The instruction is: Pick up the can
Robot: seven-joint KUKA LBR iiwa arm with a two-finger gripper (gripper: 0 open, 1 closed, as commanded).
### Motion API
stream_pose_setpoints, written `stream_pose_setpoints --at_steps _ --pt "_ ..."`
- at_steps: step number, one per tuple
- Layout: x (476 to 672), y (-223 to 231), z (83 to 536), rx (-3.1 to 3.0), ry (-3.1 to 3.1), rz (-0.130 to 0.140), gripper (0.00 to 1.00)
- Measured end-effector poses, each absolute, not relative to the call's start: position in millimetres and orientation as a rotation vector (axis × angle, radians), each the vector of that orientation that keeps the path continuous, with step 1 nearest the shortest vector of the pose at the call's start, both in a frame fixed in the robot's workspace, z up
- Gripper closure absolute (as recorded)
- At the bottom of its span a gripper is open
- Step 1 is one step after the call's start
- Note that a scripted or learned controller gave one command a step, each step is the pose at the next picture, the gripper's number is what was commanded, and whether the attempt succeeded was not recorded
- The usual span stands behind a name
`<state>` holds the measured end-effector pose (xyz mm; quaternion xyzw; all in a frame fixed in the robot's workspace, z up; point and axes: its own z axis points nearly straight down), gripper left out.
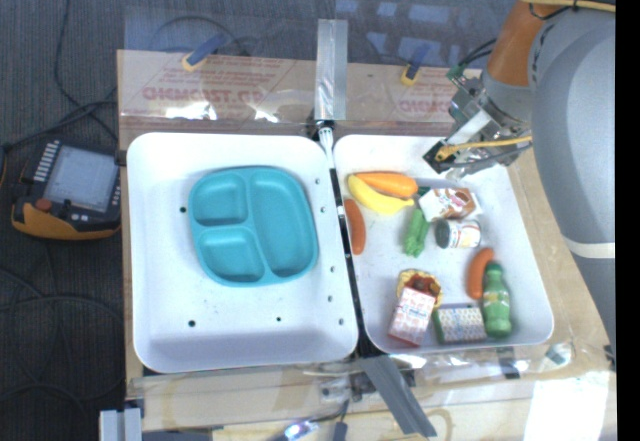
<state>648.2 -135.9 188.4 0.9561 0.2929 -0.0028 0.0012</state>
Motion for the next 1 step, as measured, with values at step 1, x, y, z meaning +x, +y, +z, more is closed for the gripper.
stream_pose_setpoints --at_steps 1 --pt "619.7 -111.2 158.9 2.802 1.427 -0.008 1.0"
